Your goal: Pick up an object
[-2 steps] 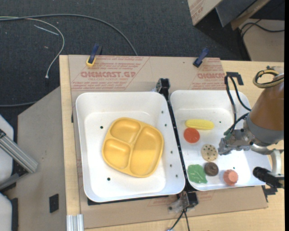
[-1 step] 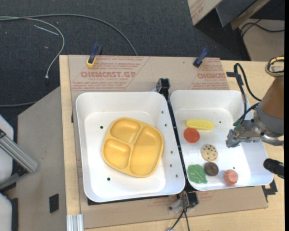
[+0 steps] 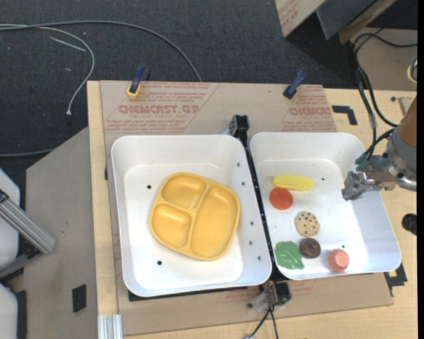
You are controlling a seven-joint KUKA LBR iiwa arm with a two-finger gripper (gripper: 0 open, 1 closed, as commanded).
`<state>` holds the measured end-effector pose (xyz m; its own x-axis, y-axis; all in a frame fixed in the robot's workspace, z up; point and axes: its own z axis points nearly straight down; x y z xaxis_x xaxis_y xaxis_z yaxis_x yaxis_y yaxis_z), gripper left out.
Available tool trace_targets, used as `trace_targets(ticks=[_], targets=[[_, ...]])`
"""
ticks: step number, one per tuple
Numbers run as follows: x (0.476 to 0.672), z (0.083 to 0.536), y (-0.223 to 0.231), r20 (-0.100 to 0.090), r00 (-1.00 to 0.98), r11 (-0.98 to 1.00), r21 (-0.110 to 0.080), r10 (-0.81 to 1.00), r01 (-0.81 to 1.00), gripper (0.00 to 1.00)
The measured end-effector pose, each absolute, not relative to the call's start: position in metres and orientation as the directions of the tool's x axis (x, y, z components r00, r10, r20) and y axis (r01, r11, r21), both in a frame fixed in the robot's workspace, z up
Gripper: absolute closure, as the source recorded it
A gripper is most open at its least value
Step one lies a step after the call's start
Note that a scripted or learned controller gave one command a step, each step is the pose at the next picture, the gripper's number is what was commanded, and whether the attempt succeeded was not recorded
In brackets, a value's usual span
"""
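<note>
The right bin (image 3: 331,149) holds several toy foods: a yellow corn cob (image 3: 293,183), a red tomato (image 3: 281,198), a speckled cookie (image 3: 307,224), a green leaf piece (image 3: 289,255), a dark brown round piece (image 3: 310,248) and a pink piece (image 3: 338,259). My gripper (image 3: 352,187) hangs over the right side of this bin, right of the corn cob and apart from all the foods. Nothing shows between its tips.
The left bin (image 3: 132,159) holds a yellow divided plate (image 3: 195,215). Black clips (image 3: 239,124) join the bins at the back and front. Cables run across the dark floor behind the bench, and a cardboard box (image 3: 298,13) stands at the back right.
</note>
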<state>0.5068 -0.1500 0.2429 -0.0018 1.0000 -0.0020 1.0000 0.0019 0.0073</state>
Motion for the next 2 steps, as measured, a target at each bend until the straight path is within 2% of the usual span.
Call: trace_targets(ticks=[1,2], targets=[[0.508,0.259,-0.15,-0.001,-0.002,0.002,0.003,1.0,1.0,1.0],[0.513,0.244,-0.095,0.004,-0.006,0.006,-0.003,1.0,1.0,1.0]])
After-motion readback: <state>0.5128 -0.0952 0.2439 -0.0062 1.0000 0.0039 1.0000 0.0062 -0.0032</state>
